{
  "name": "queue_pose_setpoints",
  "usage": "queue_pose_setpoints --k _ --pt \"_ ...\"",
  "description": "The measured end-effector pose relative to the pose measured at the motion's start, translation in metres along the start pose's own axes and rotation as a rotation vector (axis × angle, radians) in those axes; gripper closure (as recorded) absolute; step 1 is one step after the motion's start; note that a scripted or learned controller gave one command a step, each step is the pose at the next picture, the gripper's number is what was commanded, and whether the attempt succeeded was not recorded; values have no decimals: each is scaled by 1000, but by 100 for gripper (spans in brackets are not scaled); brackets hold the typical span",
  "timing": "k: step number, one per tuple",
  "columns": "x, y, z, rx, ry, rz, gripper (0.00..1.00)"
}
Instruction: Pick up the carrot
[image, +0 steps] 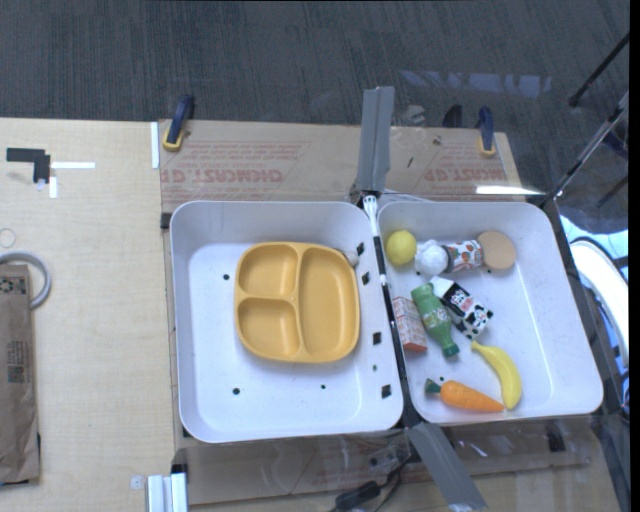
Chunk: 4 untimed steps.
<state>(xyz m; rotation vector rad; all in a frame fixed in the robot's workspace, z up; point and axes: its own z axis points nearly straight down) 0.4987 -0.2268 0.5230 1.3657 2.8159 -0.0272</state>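
Carrot (468, 397) lying flat at near edge of right bin (575, 300), just beside banana (503, 372). Yellow tray (298, 301) in left bin (200, 330). Pincer state: cannot tell.

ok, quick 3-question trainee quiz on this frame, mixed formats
1. True or false: the carrot lies in the right bin.
2. Which thing lies nearest the carrot? A) lemon B) banana C) yellow divided plate
3. Fill in: the green bottle lies between the small carton and the ____-patterned toy.

Key: 1 true; 2 B; 3 cow
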Motion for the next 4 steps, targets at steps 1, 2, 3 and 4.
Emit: queue_pose_setpoints --k 1,2,3,4 --pt "-2 1 -7 2 0 -2 100" --pt "-4 3 -14 4 0 -4 100" --pt "-6 4 -22 5 -1 -6 100" --pt "-8 6 -29 6 -2 -8 100"
